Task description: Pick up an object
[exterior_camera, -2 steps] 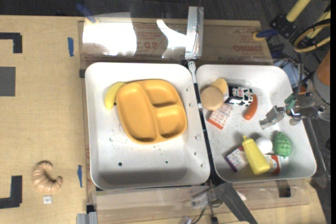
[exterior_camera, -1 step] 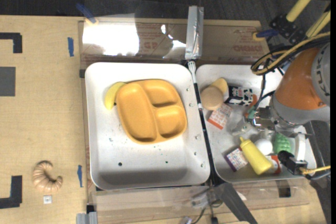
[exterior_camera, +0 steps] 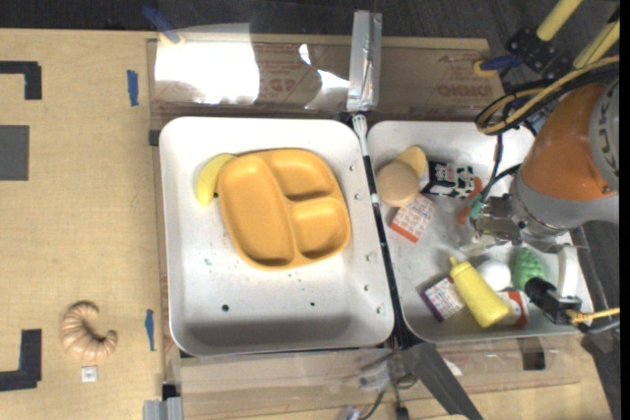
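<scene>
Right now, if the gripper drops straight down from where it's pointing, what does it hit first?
Likely the green object in the right bin, directly under the gripper; the yellow bottle lies just left. Depth is unclear from above.

Glossy orange plastic tray (exterior_camera: 283, 207); smooth white bins (exterior_camera: 187, 241); matt wooden bench (exterior_camera: 69, 241).

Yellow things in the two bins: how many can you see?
3. A yellow banana lies in the left bin, partly under the orange divided plate. A yellow bottle and a tan bun are in the right bin; the arm may hide more.
</scene>
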Controlling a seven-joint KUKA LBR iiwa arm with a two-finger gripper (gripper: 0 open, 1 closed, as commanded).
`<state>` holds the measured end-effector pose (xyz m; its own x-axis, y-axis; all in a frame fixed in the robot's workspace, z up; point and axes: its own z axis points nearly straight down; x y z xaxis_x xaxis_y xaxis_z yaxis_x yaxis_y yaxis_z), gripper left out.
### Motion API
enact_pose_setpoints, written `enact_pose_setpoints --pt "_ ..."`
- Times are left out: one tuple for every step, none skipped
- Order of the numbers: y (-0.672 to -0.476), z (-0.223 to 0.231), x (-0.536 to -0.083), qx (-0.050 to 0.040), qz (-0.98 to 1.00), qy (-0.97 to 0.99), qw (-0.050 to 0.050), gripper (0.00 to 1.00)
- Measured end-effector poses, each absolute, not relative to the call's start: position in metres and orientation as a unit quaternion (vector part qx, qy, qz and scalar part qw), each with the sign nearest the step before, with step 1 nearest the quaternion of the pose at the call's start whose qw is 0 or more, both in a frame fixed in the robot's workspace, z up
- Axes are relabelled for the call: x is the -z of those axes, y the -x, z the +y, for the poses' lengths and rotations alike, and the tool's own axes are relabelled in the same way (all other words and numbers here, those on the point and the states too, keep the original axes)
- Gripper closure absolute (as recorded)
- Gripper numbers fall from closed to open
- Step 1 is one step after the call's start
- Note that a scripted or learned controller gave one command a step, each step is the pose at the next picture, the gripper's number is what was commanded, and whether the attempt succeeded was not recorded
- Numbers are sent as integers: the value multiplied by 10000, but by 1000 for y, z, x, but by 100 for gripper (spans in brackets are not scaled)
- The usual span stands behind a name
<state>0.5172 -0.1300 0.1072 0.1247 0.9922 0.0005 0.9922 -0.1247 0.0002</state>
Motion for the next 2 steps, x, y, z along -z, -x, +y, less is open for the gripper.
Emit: enact_pose_setpoints --pt "-550 -117 -116 -2 -5511 8344 0 100" --pt "-593 -94 -103 -9 -4111 9116 4 100"
